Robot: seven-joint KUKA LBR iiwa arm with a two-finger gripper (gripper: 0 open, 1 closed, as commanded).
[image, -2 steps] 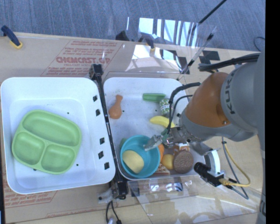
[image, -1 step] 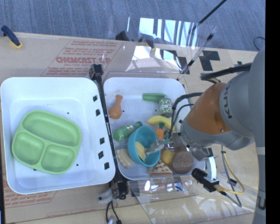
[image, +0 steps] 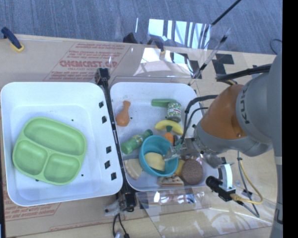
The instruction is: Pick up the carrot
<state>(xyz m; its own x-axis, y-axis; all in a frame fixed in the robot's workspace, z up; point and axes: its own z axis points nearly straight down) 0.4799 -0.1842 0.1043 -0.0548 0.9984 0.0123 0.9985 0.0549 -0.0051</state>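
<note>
The carrot (image: 169,137) is a small orange piece in the right bin (image: 139,90). It lies between a yellow banana (image: 169,127) and the rim of a blue bowl (image: 150,150). My gripper (image: 175,150) hangs low over the bin, just below and right of the carrot at the bowl's right rim. The wrist and the orange band (image: 223,118) hide part of the carrot and the space around it. I cannot see whether the carrot is in the gripper.
The right bin is crowded: an orange drumstick (image: 123,113), a green can (image: 173,112), a green bottle (image: 133,143), a yellow piece (image: 155,160) in the bowl, a brown disc (image: 192,172) and a bread slice (image: 133,168). The left bin holds a green divided plate (image: 49,150).
</note>
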